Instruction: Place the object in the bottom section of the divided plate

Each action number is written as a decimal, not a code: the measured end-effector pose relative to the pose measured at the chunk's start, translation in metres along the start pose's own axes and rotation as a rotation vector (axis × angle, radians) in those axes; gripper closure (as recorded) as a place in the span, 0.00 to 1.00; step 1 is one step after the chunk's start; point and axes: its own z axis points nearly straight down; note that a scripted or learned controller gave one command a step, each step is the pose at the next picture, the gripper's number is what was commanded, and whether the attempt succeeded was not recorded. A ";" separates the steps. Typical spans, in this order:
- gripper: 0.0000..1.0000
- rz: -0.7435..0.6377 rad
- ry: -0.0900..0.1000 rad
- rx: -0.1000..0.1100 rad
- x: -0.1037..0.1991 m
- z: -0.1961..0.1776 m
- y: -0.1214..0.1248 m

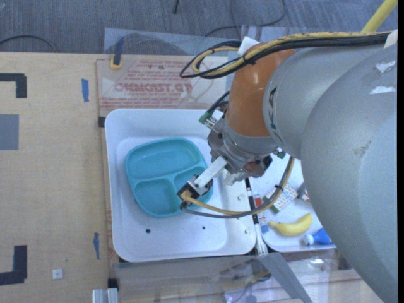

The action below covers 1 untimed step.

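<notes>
A teal divided plate [161, 169] lies in the left white bin [126, 232], with one large section at the top and two smaller ones below. Nothing lies in the sections that I can see. My gripper [245, 169] hangs under the orange-banded wrist, just right of the plate's right rim and above the wall between the two bins. The wrist hides its tips, and I see no object held there.
The right bin [278, 245] holds a yellow banana [291, 226], a blue and white item [317, 237], a striped packet [282, 197] and a thin dark stick [253, 202]. The big grey arm covers most of that bin. Bare plywood bench lies to the left.
</notes>
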 end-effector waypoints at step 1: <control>1.00 -0.073 0.015 -0.006 -0.029 0.123 -0.026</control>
